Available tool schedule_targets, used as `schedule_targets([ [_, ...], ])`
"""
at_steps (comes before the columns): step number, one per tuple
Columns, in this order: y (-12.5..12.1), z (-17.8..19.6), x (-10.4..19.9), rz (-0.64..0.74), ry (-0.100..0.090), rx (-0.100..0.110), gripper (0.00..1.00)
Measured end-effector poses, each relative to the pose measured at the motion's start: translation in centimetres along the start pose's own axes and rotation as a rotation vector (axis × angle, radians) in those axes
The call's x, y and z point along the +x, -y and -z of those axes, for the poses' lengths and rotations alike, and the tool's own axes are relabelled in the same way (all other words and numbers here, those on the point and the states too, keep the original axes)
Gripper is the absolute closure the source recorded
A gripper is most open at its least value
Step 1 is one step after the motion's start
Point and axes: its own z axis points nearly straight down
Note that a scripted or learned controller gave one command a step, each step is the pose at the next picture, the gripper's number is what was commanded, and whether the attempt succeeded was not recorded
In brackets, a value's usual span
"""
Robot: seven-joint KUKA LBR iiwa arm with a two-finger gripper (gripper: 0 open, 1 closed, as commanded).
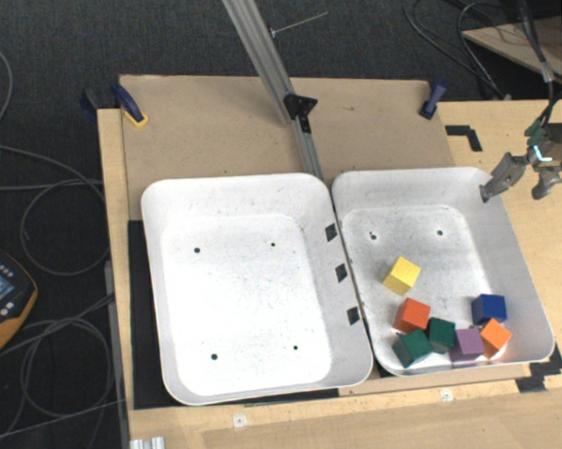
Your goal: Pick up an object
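We see the two white bins, the left bin [237,287] well apart from the gripper [521,183], which hovers at the right bin's [508,244] far right corner. Its jaws stand spread, with nothing between them. Below the jaws and toward the near wall lie the yellow cube [402,274], red-orange cube [413,314], blue cube [489,307], green cubes [426,340], purple cube [469,342] and orange cube [495,334].

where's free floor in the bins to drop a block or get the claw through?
Left bin: floor bare wall to wall. Right bin: back half bare, from the back wall to the yellow block. Crowded at its front: orange, two green, purple, blue, orange. Claw is at the back right rim.
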Motion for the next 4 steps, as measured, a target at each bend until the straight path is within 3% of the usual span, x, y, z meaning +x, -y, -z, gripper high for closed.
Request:
schedule_targets([
  [1,-0.1,0.3,0.0,0.002,0.002,-0.004,0.00],
  [4,-0.5,-16.3,0.5,0.002,0.000,0.002,0.00],
])
